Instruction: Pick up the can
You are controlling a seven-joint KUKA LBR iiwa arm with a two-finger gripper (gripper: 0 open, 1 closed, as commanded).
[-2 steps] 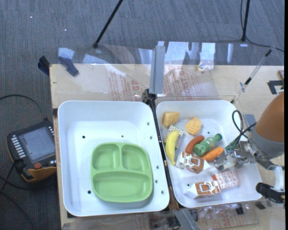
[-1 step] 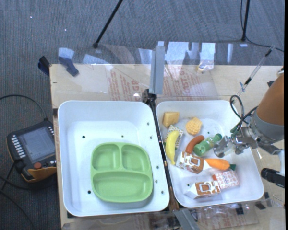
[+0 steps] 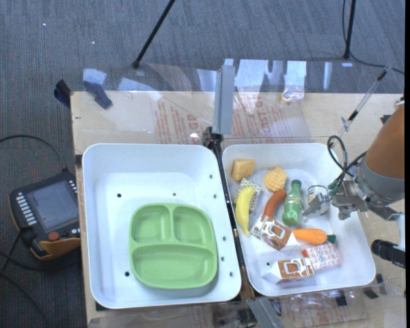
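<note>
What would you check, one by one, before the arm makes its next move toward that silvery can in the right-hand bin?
1. Can in view, in the right bin: ok.
2. Gripper close to the can, on its right: ok.
3. Can between the fingers: cannot tell.
4. Room around the can: not ok; the green bottle stands right against its left side.
5. Carrot out of the way, lying below the can: ok.
6. Green tray in the left bin, away from the work: ok.
</note>
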